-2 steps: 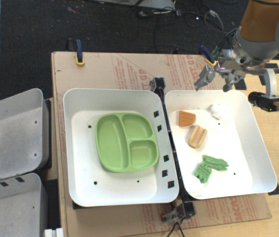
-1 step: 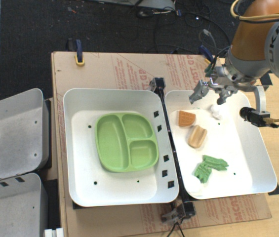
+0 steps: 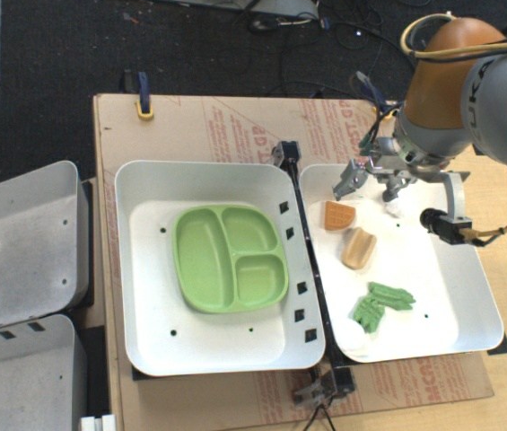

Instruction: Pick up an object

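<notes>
Gripper [image 3: 371,180] hangs open, holding nothing, above the right bin's [image 3: 468,326] far edge. Risk: closing beside the wedge [image 3: 340,215], nudging it into the bread [image 3: 358,248].

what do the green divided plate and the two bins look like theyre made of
Green divided plate: likely molded plastic, with a smooth uniform colour and soft sheen on its compartment ridges. Left bin and right bin: thin white plastic or painted sheet, hard to tell; smooth, rounded corners.

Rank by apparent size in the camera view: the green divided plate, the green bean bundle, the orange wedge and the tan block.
1. green divided plate, by far the largest.
2. green bean bundle.
3. tan block and orange wedge: too alike to rank.
</notes>
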Tool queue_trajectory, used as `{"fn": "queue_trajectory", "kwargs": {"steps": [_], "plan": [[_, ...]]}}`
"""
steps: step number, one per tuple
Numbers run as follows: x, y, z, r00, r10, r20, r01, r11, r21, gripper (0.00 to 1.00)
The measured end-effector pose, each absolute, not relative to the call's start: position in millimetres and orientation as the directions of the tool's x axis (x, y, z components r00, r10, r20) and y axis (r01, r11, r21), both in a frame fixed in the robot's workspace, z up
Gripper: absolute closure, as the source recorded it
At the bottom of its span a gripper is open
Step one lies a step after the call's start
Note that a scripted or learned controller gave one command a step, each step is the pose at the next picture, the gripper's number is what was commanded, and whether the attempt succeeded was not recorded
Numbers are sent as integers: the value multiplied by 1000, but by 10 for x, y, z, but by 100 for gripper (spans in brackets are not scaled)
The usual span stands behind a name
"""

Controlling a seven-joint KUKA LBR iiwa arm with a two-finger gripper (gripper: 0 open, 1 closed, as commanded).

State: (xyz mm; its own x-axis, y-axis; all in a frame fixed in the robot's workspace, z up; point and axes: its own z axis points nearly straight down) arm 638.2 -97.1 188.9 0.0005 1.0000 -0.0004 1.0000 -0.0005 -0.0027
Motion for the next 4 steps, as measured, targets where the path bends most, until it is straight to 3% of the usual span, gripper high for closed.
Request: {"fn": "queue_trajectory", "kwargs": {"steps": [1,2,4], "plan": [[6377,-975,1244,1,1000,0,1000,-1,-5,0],[6395,-978,1390,1,1000,-1,1000,-1,1,100],[6283,-929,2447,-2,1000,-1,1000,2,6,100]]}}
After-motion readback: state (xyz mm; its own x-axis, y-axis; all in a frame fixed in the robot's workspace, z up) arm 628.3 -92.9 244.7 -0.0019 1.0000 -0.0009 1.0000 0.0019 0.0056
